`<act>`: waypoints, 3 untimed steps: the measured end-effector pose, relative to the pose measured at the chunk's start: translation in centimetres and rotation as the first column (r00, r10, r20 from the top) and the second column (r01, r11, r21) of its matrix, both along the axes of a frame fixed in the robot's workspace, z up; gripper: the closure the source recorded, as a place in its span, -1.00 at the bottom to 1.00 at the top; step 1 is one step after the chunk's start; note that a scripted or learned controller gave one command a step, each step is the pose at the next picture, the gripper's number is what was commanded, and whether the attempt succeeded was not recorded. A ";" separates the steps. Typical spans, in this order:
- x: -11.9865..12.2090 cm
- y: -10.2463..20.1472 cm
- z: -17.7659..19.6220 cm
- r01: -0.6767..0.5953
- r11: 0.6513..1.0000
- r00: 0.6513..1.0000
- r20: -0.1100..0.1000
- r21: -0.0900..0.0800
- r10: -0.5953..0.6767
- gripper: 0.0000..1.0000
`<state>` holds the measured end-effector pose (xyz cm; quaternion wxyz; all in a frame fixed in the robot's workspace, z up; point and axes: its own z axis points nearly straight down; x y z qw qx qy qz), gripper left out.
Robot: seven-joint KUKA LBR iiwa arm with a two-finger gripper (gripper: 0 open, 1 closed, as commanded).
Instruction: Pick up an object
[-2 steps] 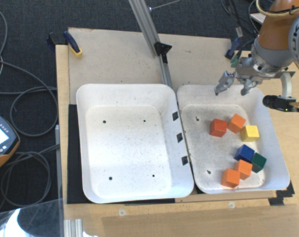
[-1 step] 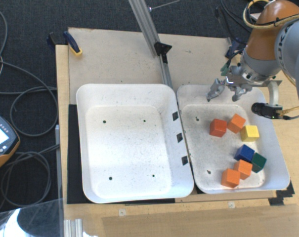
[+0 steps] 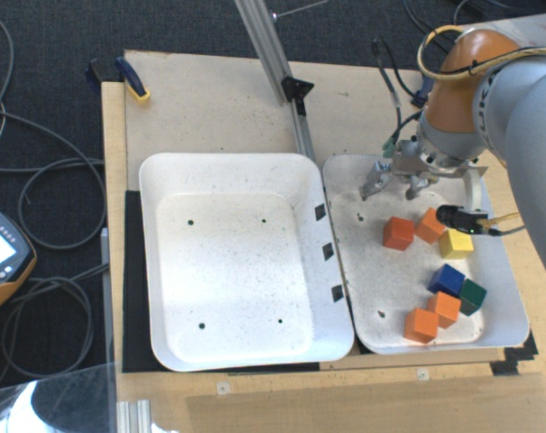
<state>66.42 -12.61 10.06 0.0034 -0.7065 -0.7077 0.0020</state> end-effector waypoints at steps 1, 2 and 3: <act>0.3 0.0 1.6 0.000 1.000 1.000 0.010 -0.001 0.000 1.00; 0.4 0.0 8.2 0.000 1.000 1.000 0.017 -0.004 0.000 1.00; 0.1 -0.2 12.8 0.000 1.000 1.000 0.015 -0.004 0.000 1.00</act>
